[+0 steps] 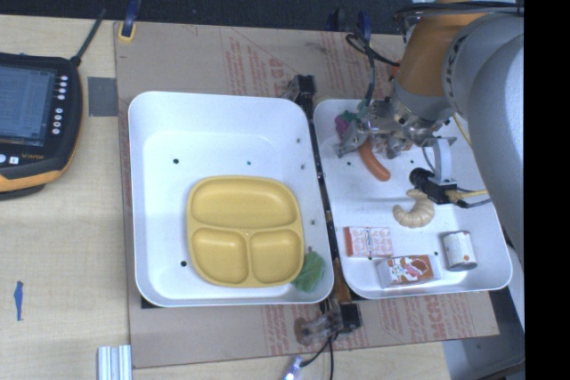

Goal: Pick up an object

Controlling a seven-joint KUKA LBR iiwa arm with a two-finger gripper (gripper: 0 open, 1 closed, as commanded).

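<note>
While the grey metal two-finger gripper (385, 133) hangs low over the right shallow white plastic bin (481, 280), I cannot tell its state; an orange sausage-shaped toy (375, 163) lies just beneath it.

No legible text; red print on cardboard sheet (223, 58) and packets (368, 241) unreadable

Bulky grey arm (485, 93) with smooth rounded casing, ringed by an orange band (427, 49) above the wrist. Thin black cables (378, 58) looping beside that band. Below, a metallic pincer (385, 131) of small silvery and dark parts.
</note>
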